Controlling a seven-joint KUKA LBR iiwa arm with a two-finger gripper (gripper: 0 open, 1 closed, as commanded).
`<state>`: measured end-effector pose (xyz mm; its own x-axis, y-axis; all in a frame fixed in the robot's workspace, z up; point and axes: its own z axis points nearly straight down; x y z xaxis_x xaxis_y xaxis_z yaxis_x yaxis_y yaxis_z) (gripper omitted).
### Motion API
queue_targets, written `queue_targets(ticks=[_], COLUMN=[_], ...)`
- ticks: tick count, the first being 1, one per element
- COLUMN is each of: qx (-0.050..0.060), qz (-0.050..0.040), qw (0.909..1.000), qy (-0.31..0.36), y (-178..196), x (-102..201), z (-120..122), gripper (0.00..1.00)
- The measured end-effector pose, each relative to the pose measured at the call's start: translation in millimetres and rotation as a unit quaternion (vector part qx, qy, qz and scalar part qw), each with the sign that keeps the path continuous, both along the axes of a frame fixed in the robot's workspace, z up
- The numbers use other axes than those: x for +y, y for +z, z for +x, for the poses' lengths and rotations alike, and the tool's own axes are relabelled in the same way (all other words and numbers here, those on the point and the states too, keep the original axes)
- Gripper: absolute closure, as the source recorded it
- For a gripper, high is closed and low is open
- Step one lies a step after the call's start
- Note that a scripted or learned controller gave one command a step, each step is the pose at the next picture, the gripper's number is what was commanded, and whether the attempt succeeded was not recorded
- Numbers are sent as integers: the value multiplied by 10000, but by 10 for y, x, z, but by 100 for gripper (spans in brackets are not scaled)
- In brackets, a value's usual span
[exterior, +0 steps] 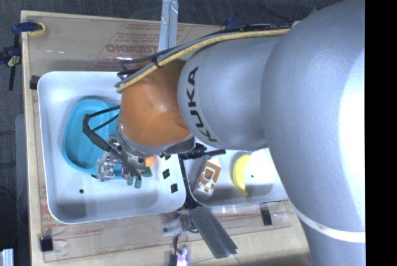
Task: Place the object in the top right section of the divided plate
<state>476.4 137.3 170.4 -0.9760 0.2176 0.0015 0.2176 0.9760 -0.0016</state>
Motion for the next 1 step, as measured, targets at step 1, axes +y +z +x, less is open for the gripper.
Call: queue_targets(ticks=[1], qx=[-4], qz=[-1], qw=[10000], qy=[31], y=[99], x=[9], z=[11], gripper=[100])
